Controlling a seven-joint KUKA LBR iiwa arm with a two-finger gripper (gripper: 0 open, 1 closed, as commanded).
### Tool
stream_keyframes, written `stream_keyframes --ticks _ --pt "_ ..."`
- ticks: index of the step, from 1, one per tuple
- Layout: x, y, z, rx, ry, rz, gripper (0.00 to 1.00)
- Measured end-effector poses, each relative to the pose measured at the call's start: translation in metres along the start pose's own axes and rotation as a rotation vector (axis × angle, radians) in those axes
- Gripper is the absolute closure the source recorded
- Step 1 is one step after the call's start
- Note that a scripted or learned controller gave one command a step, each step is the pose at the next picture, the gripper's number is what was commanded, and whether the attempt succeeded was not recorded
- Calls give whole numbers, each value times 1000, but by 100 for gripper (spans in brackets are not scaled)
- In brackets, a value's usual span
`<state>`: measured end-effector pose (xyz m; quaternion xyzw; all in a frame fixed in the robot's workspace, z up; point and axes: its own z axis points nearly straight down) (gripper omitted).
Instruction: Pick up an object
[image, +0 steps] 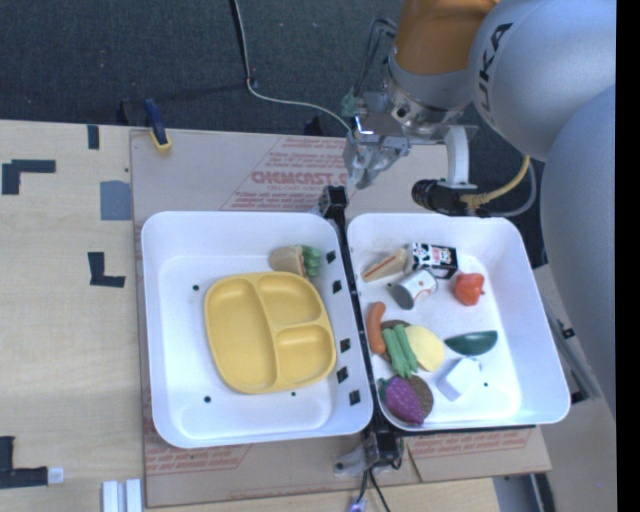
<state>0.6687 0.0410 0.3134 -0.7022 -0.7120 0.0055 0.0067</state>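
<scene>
While the gripper (362, 168) hangs above the bins' far edge, its jaw state cannot be told. Nothing is seen gripped. Below it, the right bin (530, 330) holds a carrot (375, 328), purple grapes (405, 398) and a tomato (468, 288).

A robotics lab: a wooden worktop (60, 330) marked with black tape, two white bins (165, 400) clamped over cardboard (290, 175), toy food (425, 349), loose cables (290, 105), and an industrial arm (540, 70).

Bench (60, 330): cardboard sheet (270, 175), two white bins (160, 330) on top.
</scene>
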Motion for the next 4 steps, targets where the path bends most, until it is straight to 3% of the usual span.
stream_keyframes --ticks 4 --pt "2 0 -35 9 0 -5 100"
